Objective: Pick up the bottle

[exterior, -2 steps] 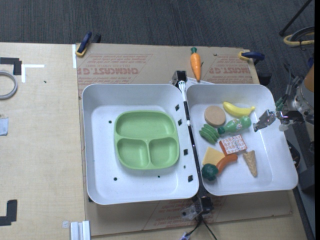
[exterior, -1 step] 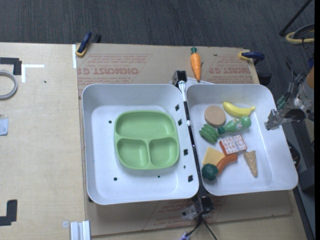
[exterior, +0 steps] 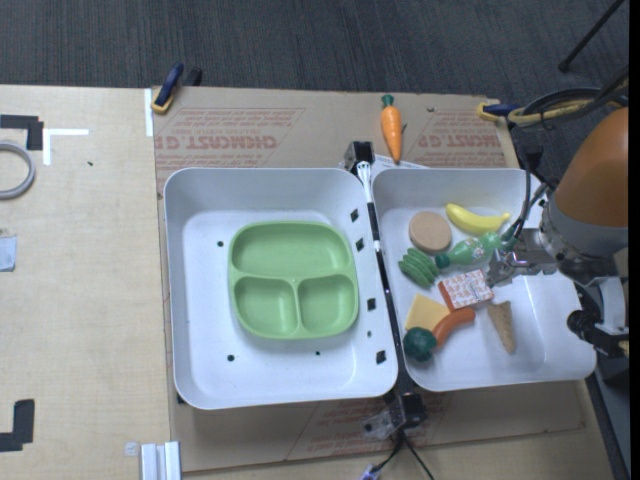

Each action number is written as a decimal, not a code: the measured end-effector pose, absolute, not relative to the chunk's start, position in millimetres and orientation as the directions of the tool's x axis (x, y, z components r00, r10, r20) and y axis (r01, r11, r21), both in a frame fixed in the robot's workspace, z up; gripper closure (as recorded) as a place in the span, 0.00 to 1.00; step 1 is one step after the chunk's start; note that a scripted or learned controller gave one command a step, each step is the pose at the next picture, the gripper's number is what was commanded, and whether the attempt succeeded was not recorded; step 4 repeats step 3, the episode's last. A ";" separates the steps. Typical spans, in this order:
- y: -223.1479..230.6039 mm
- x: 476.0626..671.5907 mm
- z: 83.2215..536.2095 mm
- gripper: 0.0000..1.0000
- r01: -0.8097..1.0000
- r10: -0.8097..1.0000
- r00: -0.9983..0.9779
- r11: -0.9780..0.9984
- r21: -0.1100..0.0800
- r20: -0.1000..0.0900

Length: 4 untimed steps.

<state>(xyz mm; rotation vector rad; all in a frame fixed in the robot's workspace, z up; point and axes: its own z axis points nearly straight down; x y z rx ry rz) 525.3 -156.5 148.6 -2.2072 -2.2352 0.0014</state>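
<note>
A: The tabletop point(exterior: 80, 298) carries two white bins; the right bin point(exterior: 560, 363) is crowded. The green bottle point(exterior: 470, 251) lies there, between the banana point(exterior: 476, 218) and the red-white packet point(exterior: 465, 289).

B: What can go wrong?

A: The neighbours are touching or just beside it, so I think the gripper point(exterior: 507, 258) may catch the packet or push the bottle away.

B: And the fingers?

A: They are near the bottle's right end, but I cannot tell how far open, or if they touch it.
</note>
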 end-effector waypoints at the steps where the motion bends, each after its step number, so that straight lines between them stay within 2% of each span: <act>1: -97.4 493.2 135.6 1.00 0.993 0.993 0.117 -0.117 -0.002 0.000; 2: 36.2 506.7 191.8 1.00 0.996 0.996 0.093 -0.093 -0.002 -0.001; 3: 92.3 476.7 216.7 1.00 0.940 0.940 0.340 -0.340 -0.003 -0.002; 4: 92.3 476.7 216.7 1.00 0.940 0.940 0.340 -0.340 -0.003 -0.002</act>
